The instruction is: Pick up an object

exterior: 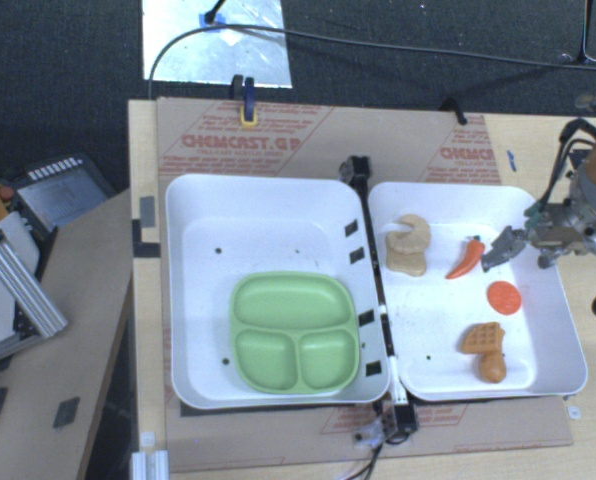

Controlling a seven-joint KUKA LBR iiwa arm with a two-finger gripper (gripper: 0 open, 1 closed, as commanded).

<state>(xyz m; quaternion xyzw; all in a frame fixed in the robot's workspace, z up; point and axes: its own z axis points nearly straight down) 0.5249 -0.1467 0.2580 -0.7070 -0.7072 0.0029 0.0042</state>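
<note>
The right bin (548,363) holds several small items. A beige curved piece (409,245) lies at its upper left. An orange-red carrot-shaped piece (466,259) lies near the middle, with a red-orange disc (504,297) below and to its right. A brown waffle-like piece (483,339) with a small brown lump (492,368) touching it sits near the front. My gripper (513,246) hovers over the right side of this bin, just right of the carrot-shaped piece and above the disc. Nothing shows in its grasp.
The left bin (198,268) holds a green divided plate (294,330) toward its front. A black divider with clips (370,278) joins the two bins. Cables cross the dark floor behind the bench, and a grey device (58,193) sits at the left.
</note>
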